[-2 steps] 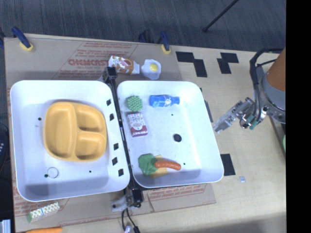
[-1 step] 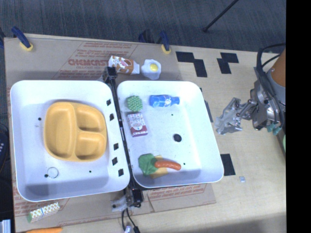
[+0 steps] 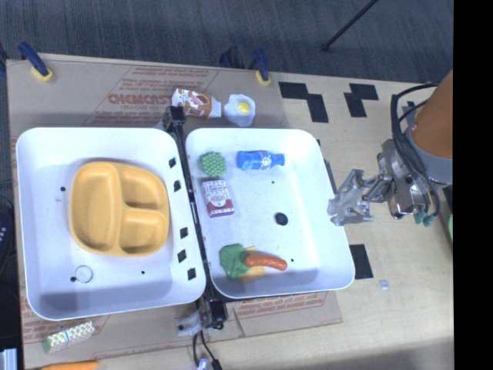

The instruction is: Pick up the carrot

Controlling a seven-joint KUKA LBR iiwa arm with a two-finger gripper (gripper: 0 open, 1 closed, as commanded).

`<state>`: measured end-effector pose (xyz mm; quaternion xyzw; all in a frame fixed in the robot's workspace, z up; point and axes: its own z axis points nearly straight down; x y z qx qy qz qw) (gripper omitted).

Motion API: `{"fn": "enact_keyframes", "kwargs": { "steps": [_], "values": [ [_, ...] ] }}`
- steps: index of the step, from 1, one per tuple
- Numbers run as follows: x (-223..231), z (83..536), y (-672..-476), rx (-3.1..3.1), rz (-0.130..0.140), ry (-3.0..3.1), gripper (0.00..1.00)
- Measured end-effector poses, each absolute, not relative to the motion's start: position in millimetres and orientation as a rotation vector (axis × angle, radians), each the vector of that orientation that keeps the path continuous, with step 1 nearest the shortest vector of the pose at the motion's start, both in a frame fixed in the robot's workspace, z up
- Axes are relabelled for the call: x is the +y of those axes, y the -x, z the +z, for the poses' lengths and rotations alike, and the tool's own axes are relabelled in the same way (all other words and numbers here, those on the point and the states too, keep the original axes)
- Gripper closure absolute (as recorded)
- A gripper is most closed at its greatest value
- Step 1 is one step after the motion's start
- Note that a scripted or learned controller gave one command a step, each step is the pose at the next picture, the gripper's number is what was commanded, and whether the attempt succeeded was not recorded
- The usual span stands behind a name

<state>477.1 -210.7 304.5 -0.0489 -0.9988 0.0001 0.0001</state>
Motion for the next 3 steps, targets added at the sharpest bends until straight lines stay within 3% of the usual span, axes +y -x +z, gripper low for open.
{"fn": "enact_keyframes", "kwargs": {
  "steps": [1, 2, 3],
  "values": [
    [-211, 372, -488.8, -3.126, 0.003, -0.338, 1.0],
    [-185, 341, -485.5, -3.132, 0.002, -0.246, 1.0],
    [-211, 307, -485.7, -3.12, 0.0, -0.364, 1.0]
  ]
}}
